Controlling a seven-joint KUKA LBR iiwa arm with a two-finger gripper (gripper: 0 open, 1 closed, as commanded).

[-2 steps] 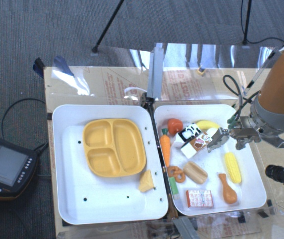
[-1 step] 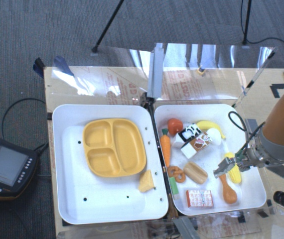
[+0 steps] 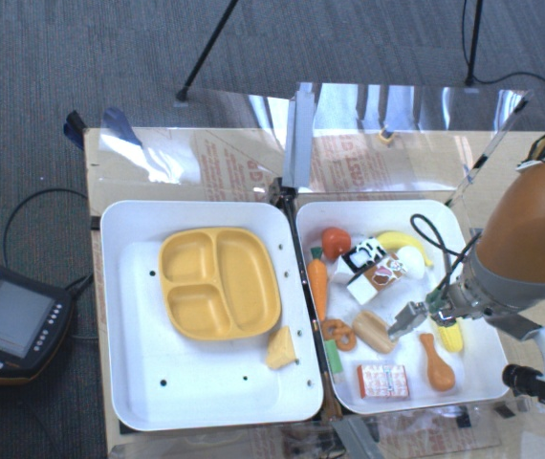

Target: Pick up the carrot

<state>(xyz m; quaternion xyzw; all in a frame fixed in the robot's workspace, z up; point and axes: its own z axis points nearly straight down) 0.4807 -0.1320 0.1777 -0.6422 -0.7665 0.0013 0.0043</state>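
The carrot [image 3: 318, 288] is orange with a small green top and lies lengthwise against the left wall of the right bin [image 3: 478, 388], below a red tomato [image 3: 336, 241]. The gripper [image 3: 408, 320] hangs over the middle of the right bin, well to the right of the carrot and just right of a tan bread roll [image 3: 373, 332]. Nothing is visibly held in it.
Around the gripper lie a pretzel [image 3: 339, 334], a corn cob [image 3: 449, 337], a chicken drumstick [image 3: 436, 362], a red box [image 3: 382, 381], a banana [image 3: 403, 246] and a cow-patterned carton [image 3: 363, 254]. The left bin [image 3: 124, 352] holds a yellow divided plate [image 3: 220, 281] and a cheese wedge [image 3: 280, 349].
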